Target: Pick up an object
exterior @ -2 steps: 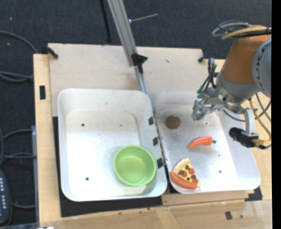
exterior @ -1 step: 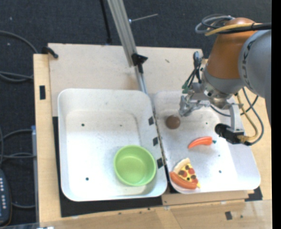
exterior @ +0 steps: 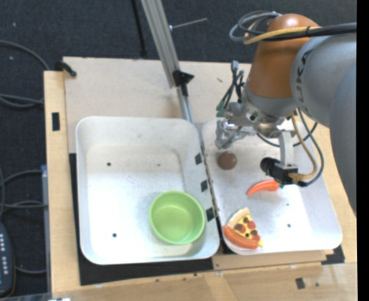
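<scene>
My gripper (exterior: 225, 140) hangs over the back left part of the right bin (exterior: 310, 218), its metal fingers pointing down. Just below its tips lies a small brown ball (exterior: 227, 161) on the bin floor, apart from the fingers. An orange carrot-like piece (exterior: 263, 187) lies to the right of the ball. A pizza slice toy (exterior: 243, 229) with a red edge rests at the bin's front left corner. Nothing shows between the fingers.
A green bowl (exterior: 177, 216) sits in the front right part of the left bin (exterior: 109, 168). A slanted metal pole (exterior: 165, 42) rises behind the bins. A black clip (exterior: 278, 168) and cables hang from the arm over the right bin.
</scene>
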`<move>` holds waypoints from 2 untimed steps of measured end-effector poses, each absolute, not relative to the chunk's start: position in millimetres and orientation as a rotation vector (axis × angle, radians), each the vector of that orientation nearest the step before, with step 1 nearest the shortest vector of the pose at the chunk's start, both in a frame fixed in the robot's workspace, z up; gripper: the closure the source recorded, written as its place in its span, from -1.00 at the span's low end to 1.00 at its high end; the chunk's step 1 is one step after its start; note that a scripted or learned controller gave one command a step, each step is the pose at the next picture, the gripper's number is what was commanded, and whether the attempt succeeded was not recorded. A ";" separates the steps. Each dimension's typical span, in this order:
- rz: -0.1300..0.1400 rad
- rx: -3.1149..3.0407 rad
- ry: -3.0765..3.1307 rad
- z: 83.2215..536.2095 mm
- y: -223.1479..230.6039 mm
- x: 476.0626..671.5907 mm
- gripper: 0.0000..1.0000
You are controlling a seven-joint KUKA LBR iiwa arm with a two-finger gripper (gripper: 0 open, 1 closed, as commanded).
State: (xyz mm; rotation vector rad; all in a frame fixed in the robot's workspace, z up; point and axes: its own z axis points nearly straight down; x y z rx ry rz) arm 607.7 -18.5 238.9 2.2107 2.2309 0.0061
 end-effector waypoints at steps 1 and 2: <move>0.002 2.214 2.230 237.9 24.4 603.8 1.00; 0.004 2.212 2.233 245.4 86.8 603.3 1.00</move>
